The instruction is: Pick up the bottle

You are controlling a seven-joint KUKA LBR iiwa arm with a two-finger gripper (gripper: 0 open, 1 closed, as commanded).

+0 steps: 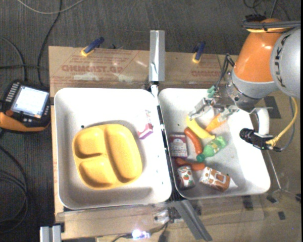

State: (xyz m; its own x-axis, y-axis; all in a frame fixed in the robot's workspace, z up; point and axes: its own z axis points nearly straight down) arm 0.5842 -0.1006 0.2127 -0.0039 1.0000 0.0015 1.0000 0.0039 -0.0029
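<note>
Right bin (252, 178), near end: jars and a carton are packed close. Just beyond, the green bottle (215, 146) lies flat beside a yellow banana (198, 127) and red sausage (194, 140). Long axis is judged diagonal, cap toward the near left. Farther on, the hand (212, 107) hovers spread, nothing gripped. A descent with fingers set across that axis, clear of the banana, is advised.

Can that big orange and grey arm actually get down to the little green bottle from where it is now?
Probably yes. The gripper hangs over the right bin, just above the green bottle, and nothing covers the bottle. The banana and sausage lie close beside it, which could crowd the grasp.
</note>
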